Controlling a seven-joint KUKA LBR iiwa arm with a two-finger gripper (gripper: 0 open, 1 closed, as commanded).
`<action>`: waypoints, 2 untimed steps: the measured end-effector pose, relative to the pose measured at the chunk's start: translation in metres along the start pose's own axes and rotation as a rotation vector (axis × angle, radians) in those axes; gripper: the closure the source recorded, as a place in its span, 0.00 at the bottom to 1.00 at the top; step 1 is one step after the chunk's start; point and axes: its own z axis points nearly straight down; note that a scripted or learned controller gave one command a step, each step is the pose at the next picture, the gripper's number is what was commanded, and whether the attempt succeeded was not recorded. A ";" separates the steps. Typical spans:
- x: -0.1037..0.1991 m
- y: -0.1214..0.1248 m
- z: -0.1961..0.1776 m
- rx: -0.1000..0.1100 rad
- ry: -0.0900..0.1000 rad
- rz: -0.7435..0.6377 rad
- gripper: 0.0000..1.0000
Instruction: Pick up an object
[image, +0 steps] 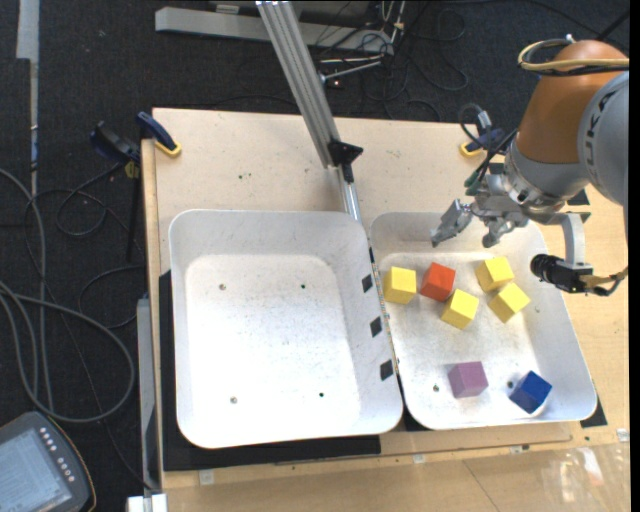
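Note:
My gripper (468, 231) hangs over the back of the right bin (560, 330), its two fingers spread apart with nothing between them. Just below and in front of it lie a red cube (437, 282), a yellow cube (400, 284) to its left, and three more yellow cubes (460, 309) (494, 273) (508, 301) to its right. A purple cube (467, 379) and a blue cube (530, 391) sit near the bin's front edge.
The left bin (200, 300) lies beside the right one on the tan bench. A slanted metal pole (310, 100) runs down to the bins' shared back corner. Clamps (160, 135) sit at the bench's back corners.

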 end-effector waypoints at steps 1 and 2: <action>-0.001 0.009 0.054 0.001 0.001 -0.002 0.00; 0.000 0.009 0.107 0.001 0.001 -0.001 0.00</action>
